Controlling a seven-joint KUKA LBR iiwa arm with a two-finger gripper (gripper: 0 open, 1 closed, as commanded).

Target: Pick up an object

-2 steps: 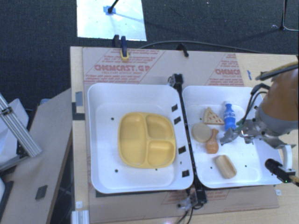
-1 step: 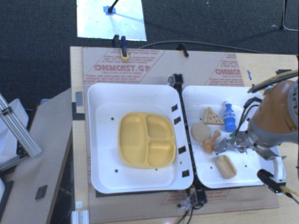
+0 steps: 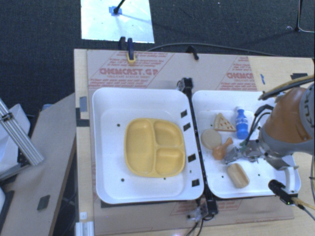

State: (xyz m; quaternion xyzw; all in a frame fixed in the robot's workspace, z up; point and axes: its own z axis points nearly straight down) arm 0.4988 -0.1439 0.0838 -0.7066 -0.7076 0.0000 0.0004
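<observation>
The gripper point(image 3: 235, 154) hung low in the right bin point(image 3: 275, 191), just above the bread roll point(image 3: 238, 175); I could not tell its state. With the carrot point(image 3: 221, 150) touching close by, 1 descent risked nudging both and closing on nothing.

1 fixed camera, above bench point(image 3: 83, 132), slanted downward, both bins
</observation>
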